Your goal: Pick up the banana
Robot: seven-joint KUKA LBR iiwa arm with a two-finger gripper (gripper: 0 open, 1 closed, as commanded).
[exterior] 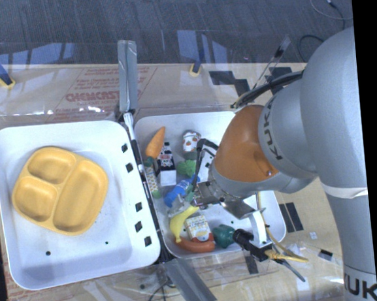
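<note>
The banana [179, 221] lies in the right bin [273, 221], low on its left side, just left of the jaws, whose opening I cannot tell. The arm [293, 144] bends down over that bin. The left bin [27, 259] holds a yellow divided tray [59, 189]; a carrot [154, 143] lies in the right bin.

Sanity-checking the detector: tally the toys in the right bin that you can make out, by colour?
Partly hidden by the arm, so visible ones only:
Yellow: 1, banana
Orange: 1, carrot
Blue: 1, blue toy
Red: 1, red toy
Green: 2, green toy, pale green toy
Total: 6
</note>
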